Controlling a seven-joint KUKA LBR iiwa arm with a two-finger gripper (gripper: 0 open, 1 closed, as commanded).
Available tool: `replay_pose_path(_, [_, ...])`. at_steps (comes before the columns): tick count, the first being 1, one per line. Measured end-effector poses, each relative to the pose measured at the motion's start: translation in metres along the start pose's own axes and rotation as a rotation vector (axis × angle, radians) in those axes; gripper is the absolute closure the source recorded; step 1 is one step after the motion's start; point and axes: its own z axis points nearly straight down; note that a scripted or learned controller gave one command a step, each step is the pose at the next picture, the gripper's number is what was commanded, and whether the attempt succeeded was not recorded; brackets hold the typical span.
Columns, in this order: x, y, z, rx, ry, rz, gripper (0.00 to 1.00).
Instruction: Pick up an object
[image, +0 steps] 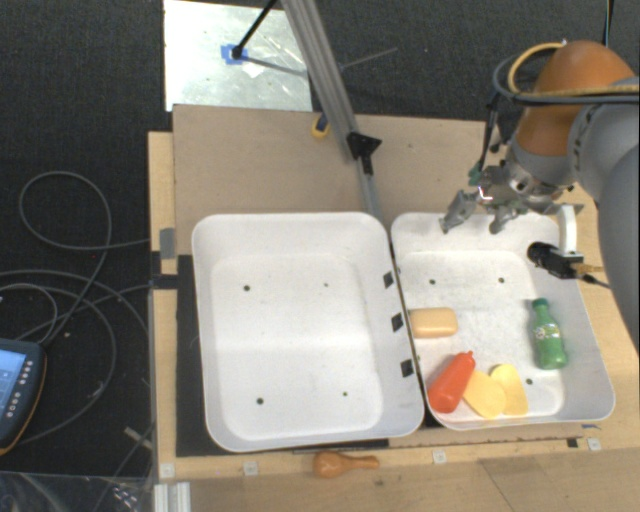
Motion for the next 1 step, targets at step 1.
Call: replay_pose_path(1, [0.0042, -0.0027, 0.0614, 0.004, 0.000, -0.003, 0.00])
